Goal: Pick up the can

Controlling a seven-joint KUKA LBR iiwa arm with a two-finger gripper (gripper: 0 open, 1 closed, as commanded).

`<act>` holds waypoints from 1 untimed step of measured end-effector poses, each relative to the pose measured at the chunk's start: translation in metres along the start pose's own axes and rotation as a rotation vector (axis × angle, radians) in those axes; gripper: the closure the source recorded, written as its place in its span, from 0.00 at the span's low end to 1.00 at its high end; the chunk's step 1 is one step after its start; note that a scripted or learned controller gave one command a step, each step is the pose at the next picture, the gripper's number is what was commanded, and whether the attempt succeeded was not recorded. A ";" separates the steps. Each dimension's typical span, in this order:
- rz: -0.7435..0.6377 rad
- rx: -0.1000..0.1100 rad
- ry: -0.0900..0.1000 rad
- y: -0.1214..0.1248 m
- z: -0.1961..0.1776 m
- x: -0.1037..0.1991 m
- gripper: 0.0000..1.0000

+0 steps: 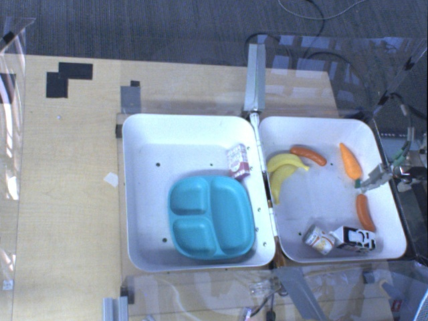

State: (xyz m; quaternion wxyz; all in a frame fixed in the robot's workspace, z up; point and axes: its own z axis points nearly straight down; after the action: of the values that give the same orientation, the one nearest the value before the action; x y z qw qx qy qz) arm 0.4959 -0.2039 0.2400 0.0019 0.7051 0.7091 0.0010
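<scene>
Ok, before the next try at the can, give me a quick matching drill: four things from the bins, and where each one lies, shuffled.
Things:
1. tray
2. banana
3. carrot
4. can

Places:
A. right bin, near the front wall, lying on its side
B. right bin, by the divider, at the left side
C. left bin, front half
D. right bin, back right part

Pairs: 1-C, 2-B, 3-D, 4-A

The arm's jaws reach in low from the right edge.
</scene>
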 end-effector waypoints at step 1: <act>0.000 0.000 0.000 0.000 0.000 0.000 0.00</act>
State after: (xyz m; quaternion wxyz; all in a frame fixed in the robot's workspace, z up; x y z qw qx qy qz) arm 0.4959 -0.2039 0.2400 0.0019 0.7051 0.7091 0.0011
